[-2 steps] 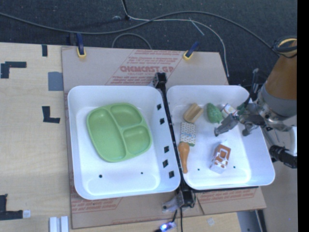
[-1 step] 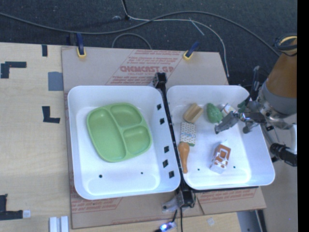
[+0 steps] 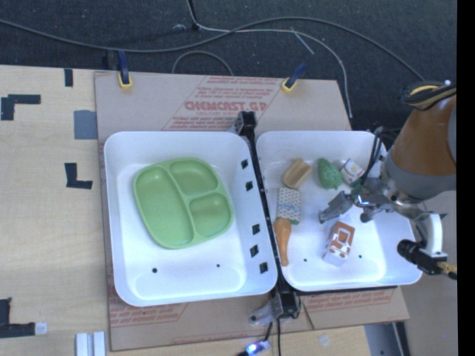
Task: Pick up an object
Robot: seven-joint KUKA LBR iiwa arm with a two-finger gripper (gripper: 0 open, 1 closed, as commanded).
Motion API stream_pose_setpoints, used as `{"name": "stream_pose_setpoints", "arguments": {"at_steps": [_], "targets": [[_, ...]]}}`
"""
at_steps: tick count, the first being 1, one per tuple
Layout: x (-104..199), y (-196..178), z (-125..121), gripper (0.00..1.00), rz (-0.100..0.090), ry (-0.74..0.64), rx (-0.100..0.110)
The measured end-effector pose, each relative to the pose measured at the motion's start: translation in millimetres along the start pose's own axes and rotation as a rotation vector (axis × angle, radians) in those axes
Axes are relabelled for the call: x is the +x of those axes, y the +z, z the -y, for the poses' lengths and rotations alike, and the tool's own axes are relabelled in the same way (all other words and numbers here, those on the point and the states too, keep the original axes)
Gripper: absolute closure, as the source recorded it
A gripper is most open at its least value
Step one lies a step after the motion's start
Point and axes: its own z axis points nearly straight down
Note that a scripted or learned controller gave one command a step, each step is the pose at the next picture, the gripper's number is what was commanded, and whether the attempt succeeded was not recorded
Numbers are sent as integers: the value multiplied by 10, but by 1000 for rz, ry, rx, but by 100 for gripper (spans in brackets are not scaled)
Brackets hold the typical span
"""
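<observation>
- White plastic forms both bins; the right bin [image 3: 371,273] holds all the loose objects, and the left bin [image 3: 126,273] holds a green divided tray [image 3: 182,202].
- Progress: the pick is not yet done. No object sits between the fingers, and every object rests on the bin floor.
- The gripper [image 3: 335,208] hangs low over the middle of the right bin, with the grey and orange arm [image 3: 419,150] reaching in from the right side.
- Finger state: the two dark fingers appear spread a little apart and clamp nothing (the angle makes the exact gap hard to judge).
- Likely target: the carton [image 3: 339,242], orange and white with a printed face, which lies flat just below the fingertips and near the front of the bin.
- Other candidates in the same bin: a green lump [image 3: 329,173] and a small white item [image 3: 351,170] toward the back, a tan block [image 3: 296,173], a patterned packet [image 3: 289,203] and a carrot [image 3: 283,237] close to the centre divider.
- Remaining steps, as a judgement: lower onto one object, close on it, and lift it clear of the bin floor.
- The carton looks light and flat-sided, so a grip across its narrow width seems suitable.
</observation>
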Motion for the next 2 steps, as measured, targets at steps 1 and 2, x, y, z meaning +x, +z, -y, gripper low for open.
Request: {"name": "stream_pose_setpoints", "arguments": {"at_steps": [1, 2], "targets": [[93, 485, 33, 0, 0, -1, 0], [49, 729, -17, 0, 10, 2, -22]]}}
